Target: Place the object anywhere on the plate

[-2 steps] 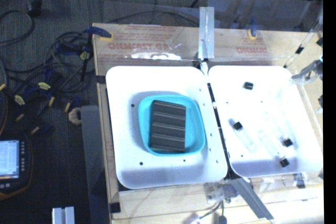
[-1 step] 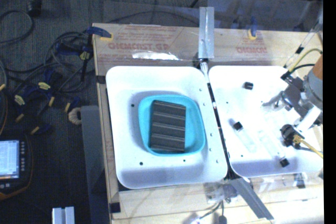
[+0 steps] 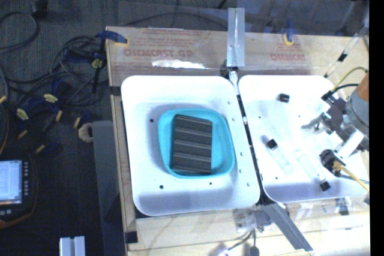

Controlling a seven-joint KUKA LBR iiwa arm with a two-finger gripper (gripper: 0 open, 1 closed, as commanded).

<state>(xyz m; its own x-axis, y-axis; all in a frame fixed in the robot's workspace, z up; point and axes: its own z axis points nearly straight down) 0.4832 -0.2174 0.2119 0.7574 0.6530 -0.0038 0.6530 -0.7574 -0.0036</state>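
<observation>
I see the object (image 3: 192,144), a dark grey ribbed block, lying flat on the blue plate (image 3: 225,147) in the left bin (image 3: 135,147). It sits roughly in the middle of the plate, its long side running away from me, tilted a little, with blue showing on all sides of it.

The hand (image 3: 327,123) is over the right bin (image 3: 288,180), near that bin's right edge, well apart from the object and across the divide between the two bins. From here I cannot tell how far it is open; the metal parts there are blurred and cluttered with cables. I see nothing between them.

The arm (image 3: 363,108) comes in at the right side of my view, grey, with a yellow cable (image 3: 348,75) looping above it.

A few small black bits (image 3: 283,97) lie scattered on the right bin's floor. Both bins rest on the counter (image 3: 180,51), which has a cardboard sheet along its far side.
</observation>
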